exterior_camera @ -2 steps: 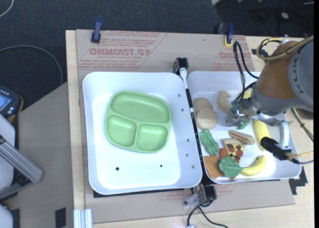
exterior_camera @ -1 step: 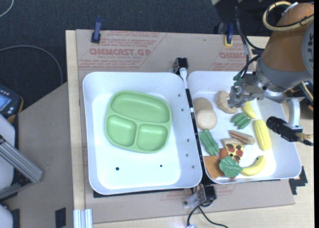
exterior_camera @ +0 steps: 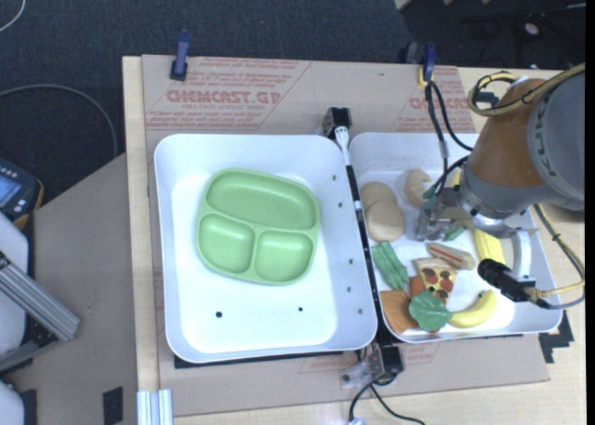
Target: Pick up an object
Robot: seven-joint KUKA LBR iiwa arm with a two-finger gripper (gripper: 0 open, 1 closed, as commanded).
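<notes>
Two shallow white bins sit side by side on the tabletop [exterior_camera: 279, 88], which is covered with printed brown cardboard. The left bin [exterior_camera: 177, 256] holds one thing: a light green divided plate [exterior_camera: 257, 225] with three compartments, lying flat near the bin's middle.

The right bin [exterior_camera: 390, 149] holds a crowd of toy food. Along its left side lie two tan bread rolls [exterior_camera: 381, 210], one touching the other, with one smaller pale piece [exterior_camera: 417, 185] just beside them toward the far wall. Nearer the front lie one green pea pod [exterior_camera: 390, 266], one pizza slice [exterior_camera: 435, 278], one dark green leaf [exterior_camera: 429, 310] resting on one orange piece [exterior_camera: 395, 310], one sandwich-like piece [exterior_camera: 450, 252], and two yellow bananas: one [exterior_camera: 473, 311] at the front edge, one [exterior_camera: 489, 248] partly under the arm.

The end effector [exterior_camera: 437, 219] is down in the right bin, just beside the rolls and above the sandwich piece. Whether it is spread or closed cannot be told, since the wrist hides it.
</notes>
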